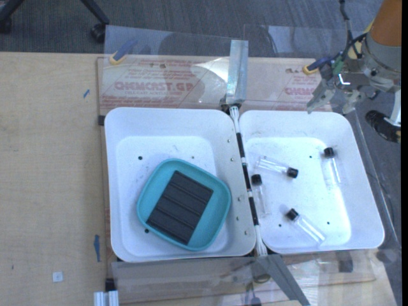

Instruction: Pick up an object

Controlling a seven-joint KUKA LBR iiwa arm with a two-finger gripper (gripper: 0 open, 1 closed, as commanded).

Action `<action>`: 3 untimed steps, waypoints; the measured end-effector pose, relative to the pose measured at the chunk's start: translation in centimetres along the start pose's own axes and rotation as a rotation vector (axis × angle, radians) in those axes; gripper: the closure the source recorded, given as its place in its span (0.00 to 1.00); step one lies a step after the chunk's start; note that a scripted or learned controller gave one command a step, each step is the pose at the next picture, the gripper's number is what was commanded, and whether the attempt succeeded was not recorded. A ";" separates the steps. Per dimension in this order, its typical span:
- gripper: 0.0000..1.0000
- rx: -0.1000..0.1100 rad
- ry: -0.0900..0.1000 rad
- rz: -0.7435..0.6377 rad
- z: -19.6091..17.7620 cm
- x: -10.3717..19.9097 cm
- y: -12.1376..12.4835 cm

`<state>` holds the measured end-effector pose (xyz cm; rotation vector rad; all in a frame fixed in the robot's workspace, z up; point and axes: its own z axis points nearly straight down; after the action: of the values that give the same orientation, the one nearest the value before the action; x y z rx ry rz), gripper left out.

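Observation:
Several clear vials with black caps lie in the right bin (357, 234): one (277, 166) near the middle, one (331, 166) to the right, one (304, 225) at the front, and one (257, 195) along the left wall. My gripper (330, 104) hangs above the bin's back right rim, away from the vials. It is open, with nothing between its fingers. The left bin (121, 171) holds a teal tray (217, 209) with a black ridged block (180, 207) lying in it.
The grey arm with its orange band (386, 18) comes in at the upper right. A clear plastic sheet and a metal upright (238, 69) stand behind the bins. Bare wooden bench (44, 171) lies to the left.

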<state>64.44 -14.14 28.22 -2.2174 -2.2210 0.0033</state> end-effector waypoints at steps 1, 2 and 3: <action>0.00 -0.003 -0.001 -0.012 6.3 -7.9 -7.2; 0.00 -0.001 0.009 -0.136 18.1 -7.4 -2.3; 0.00 -0.006 0.006 -0.199 18.1 -7.6 -3.2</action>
<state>61.20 -21.69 10.15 -1.9864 -2.4298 -0.0101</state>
